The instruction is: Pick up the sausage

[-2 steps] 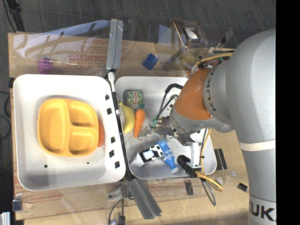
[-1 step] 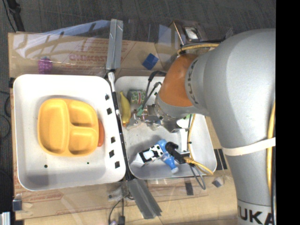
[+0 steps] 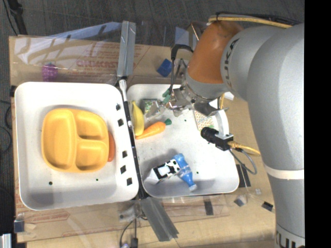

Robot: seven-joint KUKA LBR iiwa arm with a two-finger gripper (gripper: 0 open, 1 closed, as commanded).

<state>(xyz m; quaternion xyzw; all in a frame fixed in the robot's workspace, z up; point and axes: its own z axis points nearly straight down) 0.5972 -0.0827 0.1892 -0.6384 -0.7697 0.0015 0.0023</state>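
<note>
Right bin (image 3: 227,182), near edge: a black-and-white cow toy (image 3: 166,170) touching a blue bottle (image 3: 185,175). Mid-bin: a carrot (image 3: 151,130) beside a banana (image 3: 137,119) at the dividing wall. Left bin (image 3: 31,190): a yellow divided plate (image 3: 72,138); the sausage (image 3: 111,148) shows as a reddish sliver at its right rim, mostly hidden. Far end of right bin: gripper (image 3: 173,101) under the arm's bulk; state of jaws cannot be told. A small blue block (image 3: 164,67) lies beyond on cardboard
</note>
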